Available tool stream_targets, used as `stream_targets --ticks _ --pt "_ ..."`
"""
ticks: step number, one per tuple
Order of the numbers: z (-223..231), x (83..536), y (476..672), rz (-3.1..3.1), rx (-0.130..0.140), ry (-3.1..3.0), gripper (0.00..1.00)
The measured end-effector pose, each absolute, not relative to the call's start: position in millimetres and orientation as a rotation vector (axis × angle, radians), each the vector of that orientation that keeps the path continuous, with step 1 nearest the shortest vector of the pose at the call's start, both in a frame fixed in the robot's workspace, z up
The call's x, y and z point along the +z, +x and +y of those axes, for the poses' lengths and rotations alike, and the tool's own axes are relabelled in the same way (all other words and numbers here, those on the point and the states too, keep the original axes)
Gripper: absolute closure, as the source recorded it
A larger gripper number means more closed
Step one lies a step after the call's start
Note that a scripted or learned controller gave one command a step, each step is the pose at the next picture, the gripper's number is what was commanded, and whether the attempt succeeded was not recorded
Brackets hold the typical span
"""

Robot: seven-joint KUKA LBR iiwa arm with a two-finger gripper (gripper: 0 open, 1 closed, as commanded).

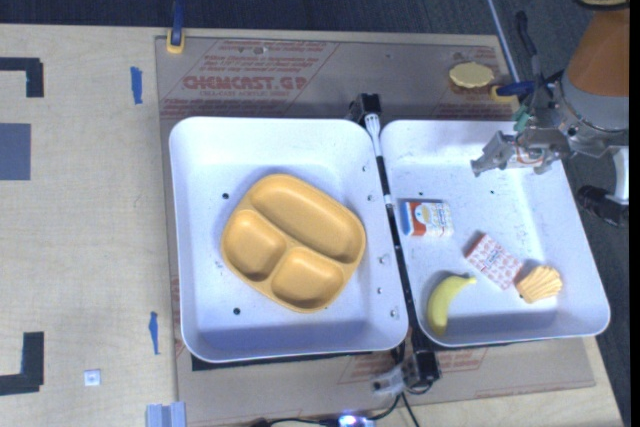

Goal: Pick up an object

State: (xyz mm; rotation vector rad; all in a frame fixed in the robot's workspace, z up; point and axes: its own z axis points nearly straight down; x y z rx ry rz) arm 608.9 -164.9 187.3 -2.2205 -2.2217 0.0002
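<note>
Arm: reached in from the right, above the far right corner of the right bin.
Fingers: hung over the bin's far part, nothing seen between them; how far apart they stood could not be told.
Right bin: held a small carton, a patterned packet, a ridged orange snack and a banana, all well apart from the fingers.
Left bin: held a yellow divided tray.
Table: bore both bins.
</note>
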Motion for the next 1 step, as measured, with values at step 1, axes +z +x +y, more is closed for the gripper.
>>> stream_targets --ticks 1 --pt "-131.9 85.9 626.7 -2.224 -0.003 -2.222 0.00"
